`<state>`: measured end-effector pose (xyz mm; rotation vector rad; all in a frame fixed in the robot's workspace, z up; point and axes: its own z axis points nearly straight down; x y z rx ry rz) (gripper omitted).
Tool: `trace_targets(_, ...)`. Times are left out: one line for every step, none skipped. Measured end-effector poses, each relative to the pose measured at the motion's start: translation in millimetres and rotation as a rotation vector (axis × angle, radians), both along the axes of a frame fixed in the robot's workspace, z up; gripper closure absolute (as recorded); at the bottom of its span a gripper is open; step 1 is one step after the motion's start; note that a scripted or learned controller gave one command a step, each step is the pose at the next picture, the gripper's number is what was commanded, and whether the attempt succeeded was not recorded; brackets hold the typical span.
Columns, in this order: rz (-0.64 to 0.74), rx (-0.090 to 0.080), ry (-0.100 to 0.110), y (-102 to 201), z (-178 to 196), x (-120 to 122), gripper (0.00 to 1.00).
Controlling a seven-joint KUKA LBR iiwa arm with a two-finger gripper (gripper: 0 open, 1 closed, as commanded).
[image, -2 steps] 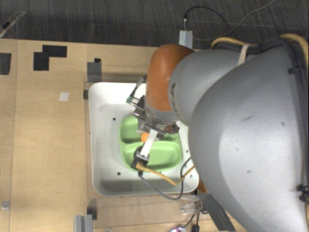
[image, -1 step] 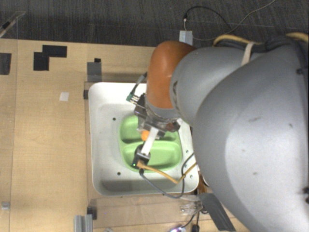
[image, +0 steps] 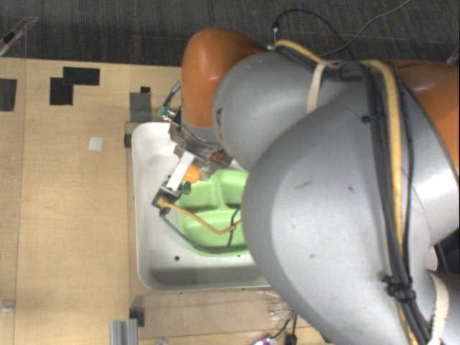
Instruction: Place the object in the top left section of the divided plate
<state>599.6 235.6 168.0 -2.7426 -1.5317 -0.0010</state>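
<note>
We begin at the pincer [image: 195, 169], which hangs low over the white bin [image: 147, 192], and we cannot tell how wide it is open or whether it has hold of anything. A small orange object [image: 191, 173] shows right at the pincer, touching it or very near. Just beside the pincer, toward the lower right of the view, lies the green divided plate [image: 215, 218]; the object is at the plate's upper left corner, and we cannot tell if it rests there.

Around the bin is the pale wooden bench [image: 65, 214], with black marks [image: 72, 83] well apart from the pincer. Beyond the bench is dark carpet [image: 108, 13].

The arm [image: 338, 214] comes from the right, its wrist bent downward, with the orange band [image: 205, 70] above the pincer
</note>
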Motion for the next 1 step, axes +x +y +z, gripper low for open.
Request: trace_targets(0.144, 0.002, -0.001, 0.1, 41.8, -98.2, 1.00)
